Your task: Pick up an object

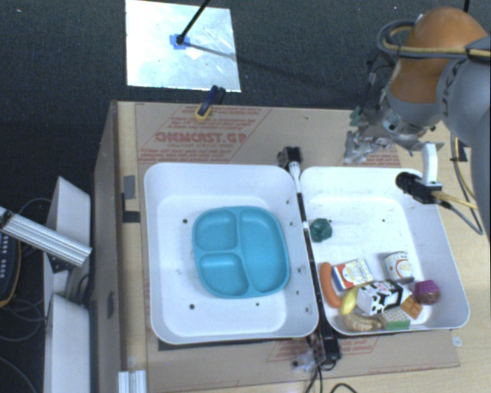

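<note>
A dark, speckled carpet-like floor (61, 84) surrounds the bench. On it, toward the top of the camera view, lies a shiny silver sheet (161, 50) catching the light, with a small blue patch (178, 41) and a thin dark rod (196, 19) slanting across it. The bench top is a tan board (230, 130) printed with red lettering. At the left edge stand white block-like pieces (69, 222), a ribbed metal bar (46, 234) and loose dark cables (23, 307).
</note>
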Tool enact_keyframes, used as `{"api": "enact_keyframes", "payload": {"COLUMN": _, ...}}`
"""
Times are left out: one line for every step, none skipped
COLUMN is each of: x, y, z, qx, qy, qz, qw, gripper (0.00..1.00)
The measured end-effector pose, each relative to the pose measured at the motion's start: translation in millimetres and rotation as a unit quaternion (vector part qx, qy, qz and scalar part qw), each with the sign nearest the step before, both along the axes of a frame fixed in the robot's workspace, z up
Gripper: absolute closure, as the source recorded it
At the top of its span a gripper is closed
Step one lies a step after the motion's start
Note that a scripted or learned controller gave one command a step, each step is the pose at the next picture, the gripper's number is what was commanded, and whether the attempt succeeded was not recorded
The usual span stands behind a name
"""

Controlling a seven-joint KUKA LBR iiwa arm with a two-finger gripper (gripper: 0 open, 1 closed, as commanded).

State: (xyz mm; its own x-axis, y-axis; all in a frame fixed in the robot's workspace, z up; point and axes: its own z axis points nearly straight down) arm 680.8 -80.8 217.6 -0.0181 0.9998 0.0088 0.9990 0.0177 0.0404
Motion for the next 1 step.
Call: {"api": "enact_keyframes", "payload": {"x": -12.0, "y": 30.8, "z": -33.5, "qx": -0.0038, "qy": 0.019, "qz": -0.007, "qw": 0.9998, "gripper": 1.00}}
